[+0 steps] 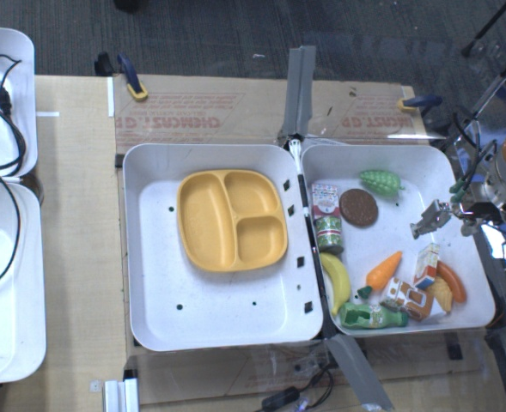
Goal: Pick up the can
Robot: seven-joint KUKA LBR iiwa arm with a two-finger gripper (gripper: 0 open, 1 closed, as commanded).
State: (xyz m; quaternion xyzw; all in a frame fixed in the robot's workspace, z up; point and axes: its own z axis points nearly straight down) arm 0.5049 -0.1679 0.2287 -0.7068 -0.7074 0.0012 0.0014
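Observation:
The can (pixel 327 217) lies on its side in the right bin (pixel 424 157), tight against the bin's left wall. It has a red and white label at its far end and green at its near end. My gripper (pixel 429 220) hangs over the right part of the same bin, well to the right of the can. It looks open, and nothing sits between its fingers.
A brown disc (pixel 358 207) lies just right of the can, with a banana (pixel 336 281) just below it. A green pod (pixel 381 181), carrot (pixel 384 269), small cartons (pixel 410 295), sausage (pixel 452 281) and green bottle (pixel 373 317) crowd the bin. A yellow divided plate (pixel 232 220) lies in the left bin (pixel 149 256).

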